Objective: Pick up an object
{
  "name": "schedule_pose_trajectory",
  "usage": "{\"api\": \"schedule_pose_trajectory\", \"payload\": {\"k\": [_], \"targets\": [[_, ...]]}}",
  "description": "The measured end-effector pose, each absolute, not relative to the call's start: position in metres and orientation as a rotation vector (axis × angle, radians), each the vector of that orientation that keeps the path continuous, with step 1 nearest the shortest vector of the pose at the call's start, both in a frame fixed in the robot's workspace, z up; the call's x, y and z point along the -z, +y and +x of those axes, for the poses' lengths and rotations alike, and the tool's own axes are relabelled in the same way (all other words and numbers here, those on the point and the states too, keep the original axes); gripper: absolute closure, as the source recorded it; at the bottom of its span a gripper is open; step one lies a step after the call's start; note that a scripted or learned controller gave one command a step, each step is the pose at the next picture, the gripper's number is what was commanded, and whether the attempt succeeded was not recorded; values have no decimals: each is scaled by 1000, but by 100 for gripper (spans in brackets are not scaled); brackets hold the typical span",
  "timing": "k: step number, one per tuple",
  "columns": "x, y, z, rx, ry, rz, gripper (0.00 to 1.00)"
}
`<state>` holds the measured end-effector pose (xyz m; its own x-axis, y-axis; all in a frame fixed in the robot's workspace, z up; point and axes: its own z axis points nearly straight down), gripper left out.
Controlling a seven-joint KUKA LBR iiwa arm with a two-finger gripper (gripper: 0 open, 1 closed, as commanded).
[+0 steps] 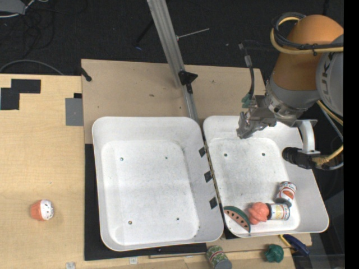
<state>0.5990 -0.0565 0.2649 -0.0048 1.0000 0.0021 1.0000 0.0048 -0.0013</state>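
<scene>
My gripper (245, 129) hangs over the far edge of the right bin (247, 156), pointing down and well apart from the objects. At that bin's near end lie a watermelon slice (236, 217), a pink-orange rounded toy (258, 212), a small can lying on its side (279, 212) and a red-and-white can (286, 192). Nothing shows between the gripper's fingers.
The left bin (148, 178) sits beside the right one, joined by black clips. An orange-and-white ball (41, 210) rests on the wooden bench at far left. A dark can (216, 256) and a green object (274, 253) lie off the bins at the front. A metal rail (171, 43) rises behind.
</scene>
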Motion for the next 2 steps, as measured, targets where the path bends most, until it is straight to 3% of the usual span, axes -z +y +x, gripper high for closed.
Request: {"api": "schedule_pose_trajectory", "payload": {"k": [2], "targets": [[-245,43,614,-4,-2223,-2213,100]]}}
